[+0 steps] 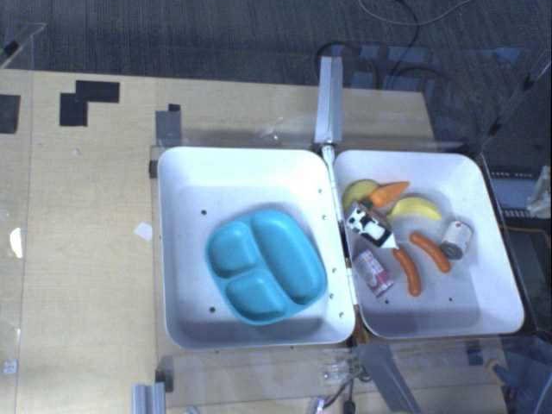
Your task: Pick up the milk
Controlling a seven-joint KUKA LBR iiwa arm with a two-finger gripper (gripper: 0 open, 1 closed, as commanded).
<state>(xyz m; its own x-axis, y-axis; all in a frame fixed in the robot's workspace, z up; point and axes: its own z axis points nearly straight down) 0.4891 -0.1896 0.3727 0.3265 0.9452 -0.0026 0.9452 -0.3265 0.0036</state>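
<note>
The milk (pixel 369 226) is a small carton with black and white cow patches. It lies on its side in the right bin (pixel 483 313), close to that bin's left wall. An orange carrot (pixel 390 193) and a yellow-green fruit (pixel 359 191) lie just behind it, touching or nearly touching it. A small pink and grey packet (pixel 374 272) lies just in front of it.
Also in the right bin are a banana (pixel 418 207), two red sausages (pixel 429 252) (pixel 407 272) and a small can (pixel 455 238) on its side. The left bin (pixel 185 231) holds a blue divided plate (pixel 266 266). A metal post (pixel 327 102) stands behind the bins' shared wall.
</note>
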